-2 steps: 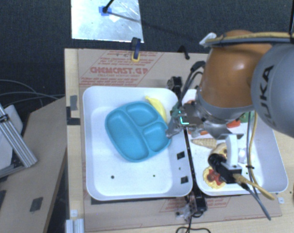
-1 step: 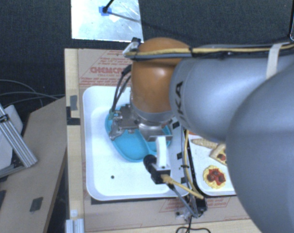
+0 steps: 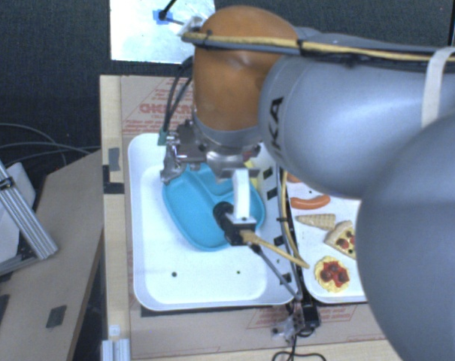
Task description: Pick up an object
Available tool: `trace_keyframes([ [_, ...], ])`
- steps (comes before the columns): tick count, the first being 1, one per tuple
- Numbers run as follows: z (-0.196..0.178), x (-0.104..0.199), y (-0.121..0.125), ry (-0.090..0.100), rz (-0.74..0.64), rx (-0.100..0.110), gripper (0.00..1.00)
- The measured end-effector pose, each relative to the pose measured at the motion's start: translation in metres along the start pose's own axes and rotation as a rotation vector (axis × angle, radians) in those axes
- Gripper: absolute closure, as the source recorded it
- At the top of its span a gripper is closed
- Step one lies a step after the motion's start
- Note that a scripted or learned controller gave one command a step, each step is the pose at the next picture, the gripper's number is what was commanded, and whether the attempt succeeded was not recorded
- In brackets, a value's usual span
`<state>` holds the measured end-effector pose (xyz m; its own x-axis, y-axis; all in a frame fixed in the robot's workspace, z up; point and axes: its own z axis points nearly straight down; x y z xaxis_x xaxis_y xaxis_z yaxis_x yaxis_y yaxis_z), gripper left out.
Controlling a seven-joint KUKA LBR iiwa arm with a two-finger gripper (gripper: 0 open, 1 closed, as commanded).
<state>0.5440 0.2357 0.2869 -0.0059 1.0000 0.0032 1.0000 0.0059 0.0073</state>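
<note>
Tool point(image 3: 176, 164) was seen low over the left bin point(image 3: 148, 277), at the upper left edge of a blue dish point(image 3: 197, 220); whether it was spread or pressed together could not be told | dish was laid mid-bin | sausage point(image 3: 310, 200), cone point(image 3: 317, 220) and pizza slice point(image 3: 340, 239) were laid in the right bin point(image 3: 317, 295)

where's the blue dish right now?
In the camera view, the blue dish lies in the left bin, around its middle toward the far side, partly covered by the arm reaching over it.
</note>
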Motion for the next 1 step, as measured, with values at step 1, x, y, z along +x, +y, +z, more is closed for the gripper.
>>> trace_keyframes([
  [1,-0.0084,-0.001,-0.0009,-0.001,-0.005,0.003,1.0],
])
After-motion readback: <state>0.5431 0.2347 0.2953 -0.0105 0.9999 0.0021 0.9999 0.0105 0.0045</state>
